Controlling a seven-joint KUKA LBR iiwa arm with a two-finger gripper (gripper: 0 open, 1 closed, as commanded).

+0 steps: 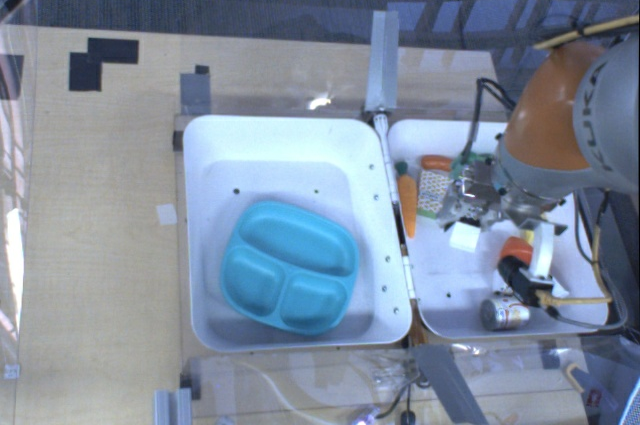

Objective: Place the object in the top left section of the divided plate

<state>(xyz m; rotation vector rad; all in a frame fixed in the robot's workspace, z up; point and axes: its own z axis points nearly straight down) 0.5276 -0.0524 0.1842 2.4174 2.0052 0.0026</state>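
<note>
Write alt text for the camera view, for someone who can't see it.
A grey and orange robot arm reaches over the right white bin, its end effector low among a carrot, a can and other small items. In the left bin lies a blue divided plate, nothing in its three sections.

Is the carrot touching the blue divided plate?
Apart. The camera view shows the carrot in the right bin and the blue divided plate in the left bin.

Arm (590,113) cut at right edge
</note>
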